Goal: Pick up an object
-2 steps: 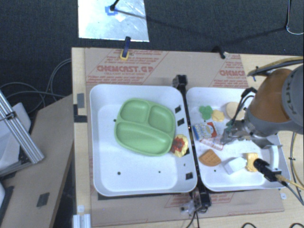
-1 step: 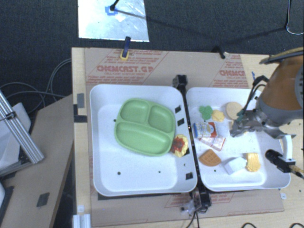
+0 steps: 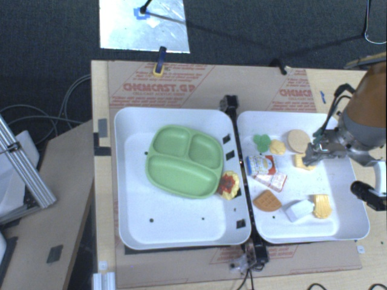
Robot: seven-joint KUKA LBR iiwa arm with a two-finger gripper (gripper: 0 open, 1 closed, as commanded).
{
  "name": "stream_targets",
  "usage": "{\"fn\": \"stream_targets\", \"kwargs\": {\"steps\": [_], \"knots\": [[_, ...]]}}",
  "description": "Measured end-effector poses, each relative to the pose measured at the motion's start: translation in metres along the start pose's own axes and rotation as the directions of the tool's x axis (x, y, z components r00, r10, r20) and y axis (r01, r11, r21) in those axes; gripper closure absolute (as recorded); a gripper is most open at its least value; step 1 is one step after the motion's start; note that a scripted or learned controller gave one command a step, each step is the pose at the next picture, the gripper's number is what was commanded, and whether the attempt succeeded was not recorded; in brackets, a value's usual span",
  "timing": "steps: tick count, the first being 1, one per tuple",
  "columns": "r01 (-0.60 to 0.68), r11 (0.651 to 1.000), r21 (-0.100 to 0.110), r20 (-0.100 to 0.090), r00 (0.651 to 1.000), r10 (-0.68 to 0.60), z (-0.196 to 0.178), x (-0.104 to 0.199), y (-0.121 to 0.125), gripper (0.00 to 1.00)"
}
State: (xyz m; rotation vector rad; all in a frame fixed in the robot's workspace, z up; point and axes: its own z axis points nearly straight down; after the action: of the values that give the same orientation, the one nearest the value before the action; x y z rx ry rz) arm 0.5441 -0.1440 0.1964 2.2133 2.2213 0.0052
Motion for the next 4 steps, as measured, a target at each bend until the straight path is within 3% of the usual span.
{"fn": "stream_targets", "kwargs": {"steps": [1, 2, 4], "knots": [[0.000, 1.000, 0.002, -0.001, 1.000, 0.000, -0.030, 0.000, 0.001, 1.00], [0.006, 1.000, 0.001, -0.003, 1.000, -0.006, -0.036, 0.037, 0.042, 1.00], [0.006, 1.000, 0.002, -0.003, 1.000, -0.006, -0.031, 0.126, 0.088, 1.00]]}}
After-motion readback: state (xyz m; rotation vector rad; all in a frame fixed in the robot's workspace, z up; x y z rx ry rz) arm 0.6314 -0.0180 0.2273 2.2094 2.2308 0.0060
